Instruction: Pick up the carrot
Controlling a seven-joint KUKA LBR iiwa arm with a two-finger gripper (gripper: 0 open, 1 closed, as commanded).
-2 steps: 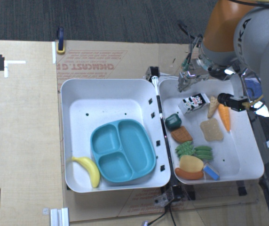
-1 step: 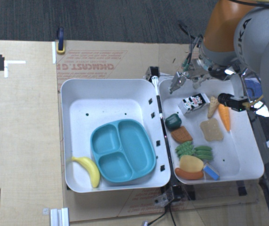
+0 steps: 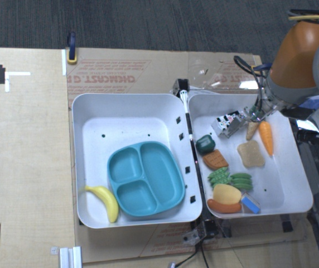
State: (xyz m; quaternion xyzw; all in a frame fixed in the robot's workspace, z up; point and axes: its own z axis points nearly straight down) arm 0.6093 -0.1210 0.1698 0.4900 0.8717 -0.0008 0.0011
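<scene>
In the right bin (image 3: 293, 200), the carrot (image 3: 266, 137) is lying against the far right wall while the gripper (image 3: 236, 124) is hovering just beside it — approach step, jaws' state untellable — next needing a shift right onto it.

Dark grey carpet-like floor (image 3: 148, 13) beyond a pale wooden bench (image 3: 23, 161) under brown cardboard sheeting (image 3: 126, 71).
</scene>
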